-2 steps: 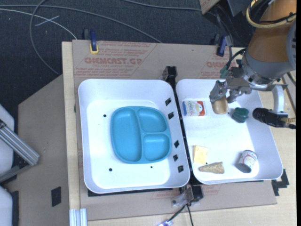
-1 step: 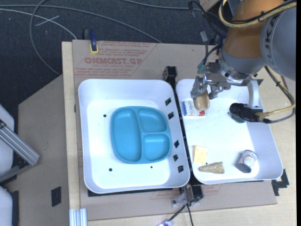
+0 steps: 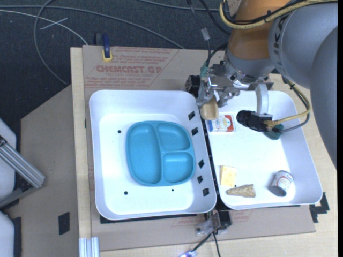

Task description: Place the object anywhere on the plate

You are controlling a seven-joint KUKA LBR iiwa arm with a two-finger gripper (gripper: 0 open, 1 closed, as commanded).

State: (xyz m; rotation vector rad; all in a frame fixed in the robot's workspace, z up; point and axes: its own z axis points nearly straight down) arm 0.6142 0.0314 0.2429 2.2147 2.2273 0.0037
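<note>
Gripper [image 3: 210,105] pinches a tan object [image 3: 209,111] above the bins' divider, right of the plate [image 3: 161,152]. Grip looks shallow (by its top), so it may slip and drop short.

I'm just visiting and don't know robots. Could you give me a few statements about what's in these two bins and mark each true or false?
1. The blue plate lies in the left bin. True.
2. The plate has three compartments. True.
3. A yellow slice lies on the plate. False: it lies in the right bin, apart from the plate.
4. The gripper is above the plate. False: it is near the seam between the bins, at their far end.
5. A small can lies in the right bin's near corner. True.
</note>
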